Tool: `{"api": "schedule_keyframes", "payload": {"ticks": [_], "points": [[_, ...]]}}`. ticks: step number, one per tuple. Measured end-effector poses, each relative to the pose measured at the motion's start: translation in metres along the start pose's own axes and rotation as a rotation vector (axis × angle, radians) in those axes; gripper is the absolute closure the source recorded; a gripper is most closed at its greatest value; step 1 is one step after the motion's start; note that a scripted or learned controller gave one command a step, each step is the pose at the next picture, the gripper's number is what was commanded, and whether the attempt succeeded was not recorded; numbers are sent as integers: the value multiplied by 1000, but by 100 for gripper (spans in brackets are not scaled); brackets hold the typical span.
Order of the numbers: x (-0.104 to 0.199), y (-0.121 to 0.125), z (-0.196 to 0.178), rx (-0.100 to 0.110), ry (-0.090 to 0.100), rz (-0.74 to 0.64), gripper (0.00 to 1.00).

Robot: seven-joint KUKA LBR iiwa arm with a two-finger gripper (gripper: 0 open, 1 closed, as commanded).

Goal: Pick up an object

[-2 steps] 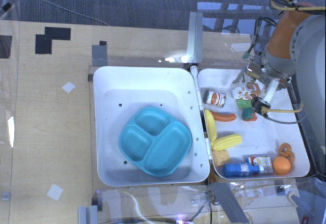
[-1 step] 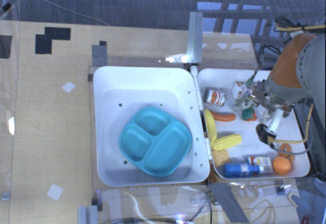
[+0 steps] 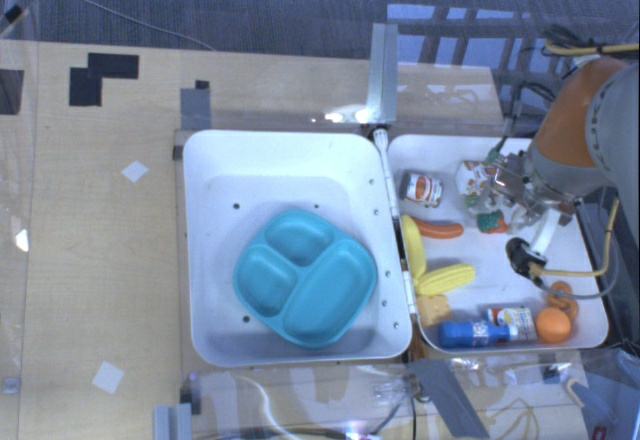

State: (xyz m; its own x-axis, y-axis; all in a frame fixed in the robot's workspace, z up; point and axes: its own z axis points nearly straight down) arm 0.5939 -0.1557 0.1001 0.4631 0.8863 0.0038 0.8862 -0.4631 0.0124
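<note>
Over the right bin: my grey arm with the orange band [image 3: 585, 123] reaches in from the right, and its jaws end [image 3: 503, 190] hangs low at the top of the white right bin [image 3: 590, 328].

Jaws: I cannot tell if they are open or closed, because shiny small things crowd around them.

Thing to pick: any object will do. The nearest one I can name is a small teal green block [image 3: 490, 222], just under the jaws end, toward the front of the bin.

Other close picks: a long orange carrot toy [image 3: 438, 228] lies to the left of the jaws end, and its long side runs left to right. A small round can with a red and white label [image 3: 423, 190] sits farther left, near the bin wall.

Front of the bin: a yellow corn toy [image 3: 445, 278], a yellow banana toy [image 3: 411, 244] along the left wall, a blue bottle lying on its side [image 3: 470, 333], a small can with a white label [image 3: 510, 318] and a round orange ball [image 3: 553, 325].

What the move turns on: I think the green block is the short reach, a little down and toward the front.

Writing: the labels are too small for me to read.

Left bin: the white left bin [image 3: 210, 228] holds a teal plastic plate with three parts [image 3: 305, 276], well apart from the jaws.

Surface: the pale wood surface [image 3: 90, 258] carries both bins.
</note>
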Motion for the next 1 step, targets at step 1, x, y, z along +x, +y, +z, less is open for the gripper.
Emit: {"api": "schedule_keyframes", "payload": {"ticks": [1], "points": [[41, 30, -88, 7, -2, -109, 100]]}}
